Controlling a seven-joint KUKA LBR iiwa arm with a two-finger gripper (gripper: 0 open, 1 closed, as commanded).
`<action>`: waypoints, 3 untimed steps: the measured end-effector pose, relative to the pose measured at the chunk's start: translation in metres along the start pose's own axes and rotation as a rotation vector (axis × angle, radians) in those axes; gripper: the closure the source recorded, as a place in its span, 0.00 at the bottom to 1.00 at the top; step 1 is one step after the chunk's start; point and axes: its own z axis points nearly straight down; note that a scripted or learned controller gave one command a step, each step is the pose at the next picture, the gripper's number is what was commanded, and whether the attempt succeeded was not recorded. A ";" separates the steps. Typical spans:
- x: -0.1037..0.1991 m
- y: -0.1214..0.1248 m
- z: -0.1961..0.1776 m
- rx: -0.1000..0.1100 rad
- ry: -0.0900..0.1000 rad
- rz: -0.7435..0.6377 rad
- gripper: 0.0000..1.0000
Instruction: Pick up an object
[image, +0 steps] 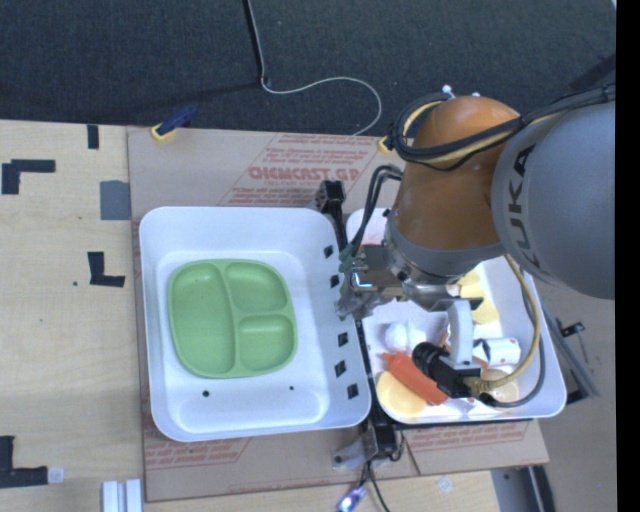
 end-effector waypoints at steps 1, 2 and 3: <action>-0.048 -0.007 -0.090 -0.013 -0.001 0.008 1.00; 0.043 -0.007 -0.153 -0.011 0.003 -0.005 1.00; -0.010 -0.009 -0.034 0.008 -0.005 0.011 1.00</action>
